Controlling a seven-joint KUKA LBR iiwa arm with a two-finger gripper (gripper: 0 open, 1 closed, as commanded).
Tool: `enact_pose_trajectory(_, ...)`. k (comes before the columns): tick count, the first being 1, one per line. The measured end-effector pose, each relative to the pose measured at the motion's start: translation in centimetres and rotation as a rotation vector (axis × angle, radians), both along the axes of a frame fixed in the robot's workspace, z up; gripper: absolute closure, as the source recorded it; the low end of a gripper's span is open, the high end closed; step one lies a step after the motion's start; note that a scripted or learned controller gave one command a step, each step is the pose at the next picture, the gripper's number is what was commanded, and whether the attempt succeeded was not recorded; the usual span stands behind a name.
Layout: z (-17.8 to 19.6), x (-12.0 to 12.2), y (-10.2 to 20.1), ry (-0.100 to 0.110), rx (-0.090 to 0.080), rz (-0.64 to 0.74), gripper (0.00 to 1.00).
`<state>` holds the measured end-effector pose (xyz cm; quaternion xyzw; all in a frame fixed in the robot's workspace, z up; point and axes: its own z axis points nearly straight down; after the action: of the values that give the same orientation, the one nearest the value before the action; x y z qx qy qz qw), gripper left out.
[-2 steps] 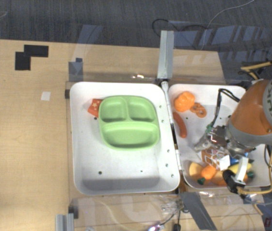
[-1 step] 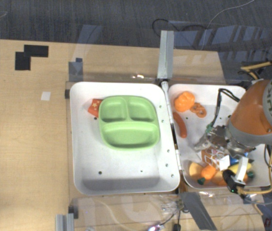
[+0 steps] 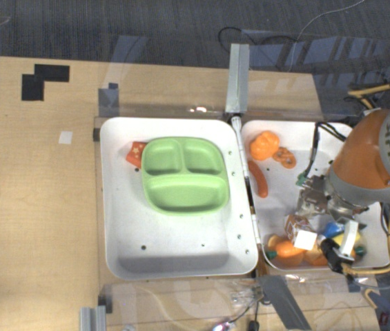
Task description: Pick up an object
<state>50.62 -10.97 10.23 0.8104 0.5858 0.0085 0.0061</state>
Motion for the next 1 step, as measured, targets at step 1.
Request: enact_pose_trajectory(1, -0.01, -0.01, 0.0, 0.0, 0.0, 0.0, 0.0)
